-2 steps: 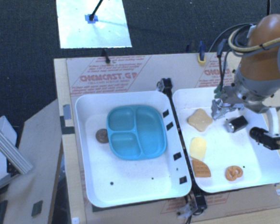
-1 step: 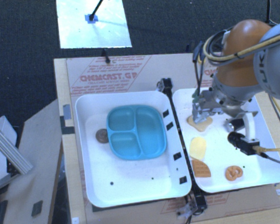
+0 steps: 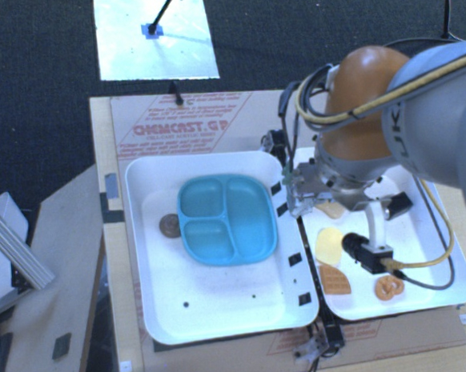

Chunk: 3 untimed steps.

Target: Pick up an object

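In the right bin (image 3: 454, 284) lie a pale yellow slice (image 3: 329, 246), an orange waffle-like piece (image 3: 334, 280), a small orange pretzel shape (image 3: 388, 288) and a tan piece (image 3: 331, 209) partly under the arm. My gripper (image 3: 296, 194) hangs low at the divider between the two bins, at the right bin's upper left, just above and left of the tan piece. The grey wrist and its orange band (image 3: 362, 91) hide much of it. Nothing is visibly held.
The left bin (image 3: 158, 307) holds a blue divided plate (image 3: 224, 220) with a small brown round object (image 3: 169, 225) at its left edge. A black fitting (image 3: 365, 253) on a yellow cable (image 3: 432, 262) hangs from the arm over the right bin.
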Each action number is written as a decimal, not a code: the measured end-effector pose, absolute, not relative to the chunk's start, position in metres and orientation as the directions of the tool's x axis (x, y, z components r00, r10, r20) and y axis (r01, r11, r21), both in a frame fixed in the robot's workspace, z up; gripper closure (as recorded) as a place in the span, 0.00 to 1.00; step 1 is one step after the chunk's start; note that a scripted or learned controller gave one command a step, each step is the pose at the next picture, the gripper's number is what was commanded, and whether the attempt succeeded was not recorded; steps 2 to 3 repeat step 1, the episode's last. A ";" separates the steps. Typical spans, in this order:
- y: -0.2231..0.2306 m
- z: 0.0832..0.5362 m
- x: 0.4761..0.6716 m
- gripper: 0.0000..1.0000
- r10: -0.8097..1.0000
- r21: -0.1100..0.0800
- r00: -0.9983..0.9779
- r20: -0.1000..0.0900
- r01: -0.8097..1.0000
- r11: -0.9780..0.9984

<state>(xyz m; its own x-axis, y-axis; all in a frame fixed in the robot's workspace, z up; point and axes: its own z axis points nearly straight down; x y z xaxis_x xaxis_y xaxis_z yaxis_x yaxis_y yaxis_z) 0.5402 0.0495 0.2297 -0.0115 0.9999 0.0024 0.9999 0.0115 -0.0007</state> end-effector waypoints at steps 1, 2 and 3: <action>0.095 0.235 0.526 1.00 1.000 0.000 -0.010 0.001 1.000 0.010; 0.095 0.235 0.526 1.00 1.000 0.000 -0.010 0.001 1.000 0.010; 0.095 0.235 0.526 1.00 1.000 0.000 -0.010 0.001 1.000 0.010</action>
